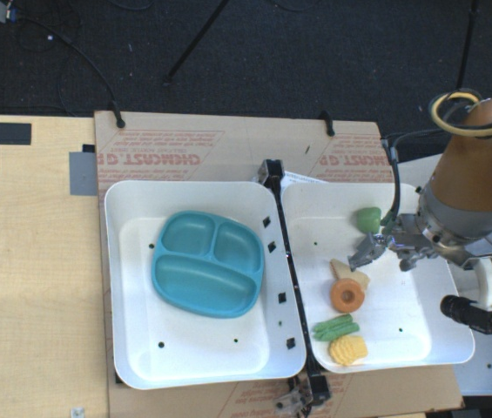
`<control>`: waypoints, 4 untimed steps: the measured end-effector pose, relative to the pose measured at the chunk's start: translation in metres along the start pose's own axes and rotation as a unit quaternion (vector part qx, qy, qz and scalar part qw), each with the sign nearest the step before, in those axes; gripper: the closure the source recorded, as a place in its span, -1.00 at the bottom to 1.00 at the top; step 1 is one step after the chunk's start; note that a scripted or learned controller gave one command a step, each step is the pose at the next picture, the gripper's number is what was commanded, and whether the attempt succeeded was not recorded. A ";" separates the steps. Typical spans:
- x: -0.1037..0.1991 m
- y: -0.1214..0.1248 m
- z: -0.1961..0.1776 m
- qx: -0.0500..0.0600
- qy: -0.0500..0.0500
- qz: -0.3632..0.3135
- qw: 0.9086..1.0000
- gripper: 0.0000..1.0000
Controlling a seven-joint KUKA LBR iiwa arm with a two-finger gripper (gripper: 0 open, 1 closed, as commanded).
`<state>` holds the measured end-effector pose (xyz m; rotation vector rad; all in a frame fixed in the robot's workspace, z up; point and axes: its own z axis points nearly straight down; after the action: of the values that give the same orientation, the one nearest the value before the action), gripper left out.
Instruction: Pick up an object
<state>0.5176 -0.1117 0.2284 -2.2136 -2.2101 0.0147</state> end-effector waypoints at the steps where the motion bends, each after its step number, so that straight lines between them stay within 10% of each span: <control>1: 0.000 0.002 -0.006 -0.006 -0.001 -0.001 1.000 -1.00; 4: 0.020 -0.001 0.143 -0.005 -0.001 0.000 1.000 -1.00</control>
<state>0.5138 -0.0914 0.0851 -2.2194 -2.2171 0.0045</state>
